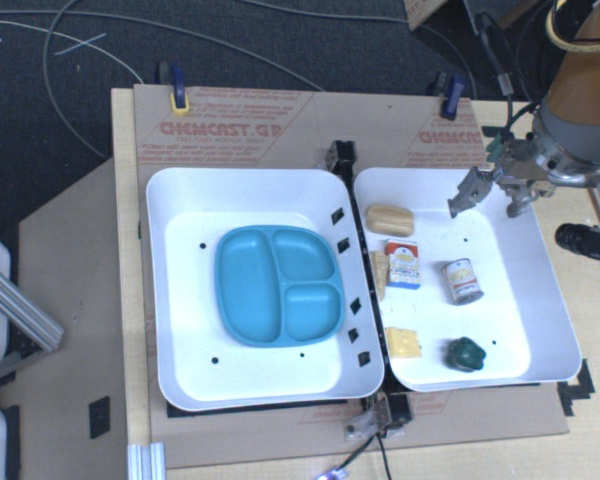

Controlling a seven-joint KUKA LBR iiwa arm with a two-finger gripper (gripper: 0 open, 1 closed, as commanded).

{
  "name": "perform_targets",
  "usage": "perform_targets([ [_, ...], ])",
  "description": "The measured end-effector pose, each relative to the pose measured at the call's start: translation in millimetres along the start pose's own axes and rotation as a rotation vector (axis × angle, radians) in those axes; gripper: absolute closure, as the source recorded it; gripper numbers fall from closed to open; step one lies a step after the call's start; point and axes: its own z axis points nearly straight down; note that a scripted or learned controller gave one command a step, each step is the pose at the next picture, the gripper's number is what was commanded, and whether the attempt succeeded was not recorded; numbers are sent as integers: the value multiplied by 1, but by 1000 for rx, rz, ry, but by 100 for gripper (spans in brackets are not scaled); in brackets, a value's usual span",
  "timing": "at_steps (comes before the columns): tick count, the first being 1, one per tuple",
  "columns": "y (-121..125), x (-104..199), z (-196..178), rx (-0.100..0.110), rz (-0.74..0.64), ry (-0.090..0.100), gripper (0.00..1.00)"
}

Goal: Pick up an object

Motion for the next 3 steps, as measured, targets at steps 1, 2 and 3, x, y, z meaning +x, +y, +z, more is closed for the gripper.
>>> perform_targets([
  [1,2,0,-7,-13,-3,-2,0],
  [2,0,9,51,-7,-3,0,0],
  [3,1,8,114,-8,-2,-1,0],
])
